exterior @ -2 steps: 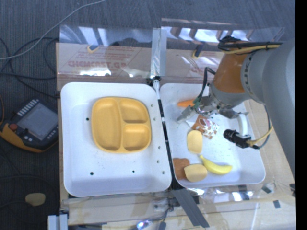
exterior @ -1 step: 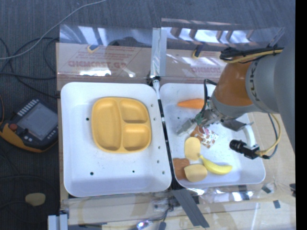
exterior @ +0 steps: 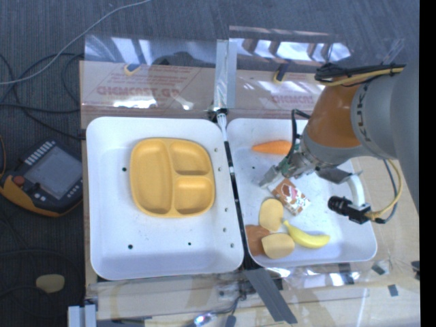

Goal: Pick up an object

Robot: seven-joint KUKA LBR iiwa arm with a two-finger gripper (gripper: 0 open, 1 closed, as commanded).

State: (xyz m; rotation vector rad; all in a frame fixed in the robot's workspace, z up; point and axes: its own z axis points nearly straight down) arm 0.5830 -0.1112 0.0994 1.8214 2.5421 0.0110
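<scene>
Hovering low in right bin [exterior: 354, 247], end effector [exterior: 281, 171] between carrot [exterior: 271, 147] and snack packet [exterior: 293, 197]; finger spread untellable; risks closing on nothing.

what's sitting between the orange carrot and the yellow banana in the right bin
In the camera view, a small red-and-white packet lies between the orange carrot and yellow banana.

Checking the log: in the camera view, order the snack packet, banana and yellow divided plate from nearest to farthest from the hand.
1. Snack packet, just below the hand, right bin.
2. Banana, lower in the right bin.
3. Yellow divided plate, left bin.
</scene>
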